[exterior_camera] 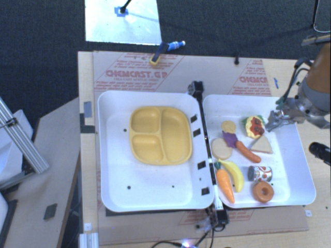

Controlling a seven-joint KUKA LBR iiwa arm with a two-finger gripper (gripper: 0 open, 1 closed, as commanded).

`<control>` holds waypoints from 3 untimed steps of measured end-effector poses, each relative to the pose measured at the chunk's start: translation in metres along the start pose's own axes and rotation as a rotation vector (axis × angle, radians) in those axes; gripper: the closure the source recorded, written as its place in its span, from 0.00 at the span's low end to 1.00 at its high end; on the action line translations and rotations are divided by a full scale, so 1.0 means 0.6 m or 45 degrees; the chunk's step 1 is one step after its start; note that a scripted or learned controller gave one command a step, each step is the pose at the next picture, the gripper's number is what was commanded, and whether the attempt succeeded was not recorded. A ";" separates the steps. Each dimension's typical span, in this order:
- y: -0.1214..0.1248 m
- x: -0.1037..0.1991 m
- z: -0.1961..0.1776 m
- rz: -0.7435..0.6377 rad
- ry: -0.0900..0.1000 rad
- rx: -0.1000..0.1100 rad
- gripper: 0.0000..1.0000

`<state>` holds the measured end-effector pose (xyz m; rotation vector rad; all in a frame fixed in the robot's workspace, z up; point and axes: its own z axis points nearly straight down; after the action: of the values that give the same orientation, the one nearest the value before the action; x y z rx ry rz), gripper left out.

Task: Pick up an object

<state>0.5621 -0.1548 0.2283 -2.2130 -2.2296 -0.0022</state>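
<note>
The right white bin (300,154) holds several toy foods. Among them are a red-and-yellow pizza piece (254,126), a tan cookie (228,126), a purple eggplant (230,139), a round cracker (222,149), a sausage (249,152), a sandwich wedge (262,145), a banana (236,174), a carrot (224,185), a small can (260,173) and a donut (264,191). My gripper (271,122) hangs over the bin's upper right part, just right of the pizza piece and above the sandwich wedge. Nothing is visibly held in it.
The left white bin (111,190) carries a yellow divided plate (160,135). A black divider with clips (202,138) runs between the bins. A blue-and-yellow marker (166,49) lies on the board behind them. The arm's wrist and cables (310,94) stand at the right edge.
</note>
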 end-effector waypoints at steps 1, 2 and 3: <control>-0.007 0.098 -0.010 -0.003 0.002 0.000 1.00; -0.039 0.192 0.007 -0.002 0.002 0.003 1.00; -0.054 0.297 0.013 -0.004 0.003 0.002 1.00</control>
<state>0.5282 0.0232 0.2209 -2.2076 -2.2309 -0.0025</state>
